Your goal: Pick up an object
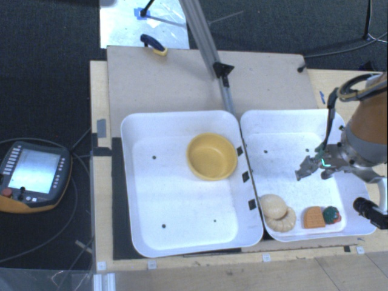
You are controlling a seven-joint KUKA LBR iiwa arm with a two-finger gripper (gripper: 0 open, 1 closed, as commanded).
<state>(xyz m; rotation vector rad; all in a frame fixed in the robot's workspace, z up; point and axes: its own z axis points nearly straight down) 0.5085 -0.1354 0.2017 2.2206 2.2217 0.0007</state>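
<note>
Bench [260, 77] bears left bin [145, 162], right bin [273, 126].

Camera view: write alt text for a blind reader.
The robot's hand hovers over the right bin, above a cream pastry and an orange toy at its near edge. A yellow bowl sits in the left bin.

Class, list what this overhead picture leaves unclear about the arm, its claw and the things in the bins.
- Claw, camera view: small and dark, so open or shut is unclear.
- Arm: cut off by the right edge.
- Orange piece and green piece in the right bin: too small to identify.
- Two tan pieces: overlapping, lower one partly hidden.
- Yellow bowl in the left bin: underside hidden.
</note>
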